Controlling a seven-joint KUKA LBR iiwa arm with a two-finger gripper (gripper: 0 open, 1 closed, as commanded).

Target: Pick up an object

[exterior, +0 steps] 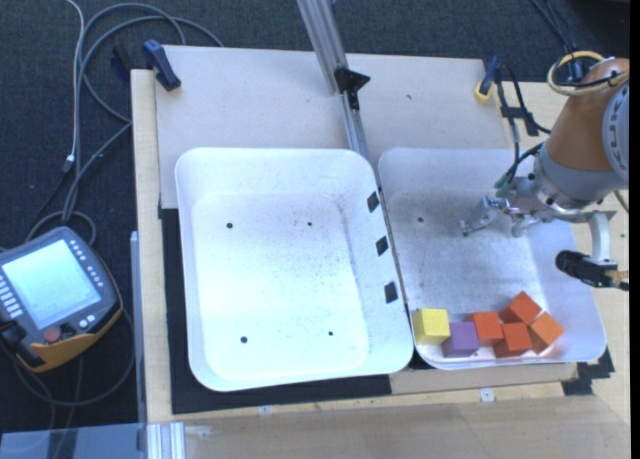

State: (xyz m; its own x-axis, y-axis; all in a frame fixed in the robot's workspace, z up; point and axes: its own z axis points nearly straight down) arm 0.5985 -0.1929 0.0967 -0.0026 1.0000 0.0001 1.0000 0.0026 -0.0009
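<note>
Arm entered from the right; gripper (492, 209) is seen over the upper part of the right bin (440, 247), above bare bin floor. The fingers (470, 224) are small and blurred at this scale; whether they stand open or closed cannot be told. Nothing is seen between them.

The candidate things lie well below the fingers, toward the near rim of the right bin: a yellow block (432, 324), a purple block (461, 337) touching or just beside it, then a cluster of orange blocks (515, 325) packed together further right. The left bin (270, 267) lies well to the left of the fingers.

Risks judged from this layout:
- A descent at the present spot would close on bare floor; the blocks are well apart from the fingers.
- The orange blocks are crowded, so a finger could land on a neighbour instead of slipping beside it, pushing the pile against the bin wall.
- All blocks sit close to the near rim; a finger may strike the rim or wall.

Orientation: the blocks look roughly cubic, so no clear long axis is judged. The yellow block appears nearly square to the bin edges; the orange ones are turned at mixed angles. The yellow block, at the row's left end with one side free, is judged the easier target.
</note>
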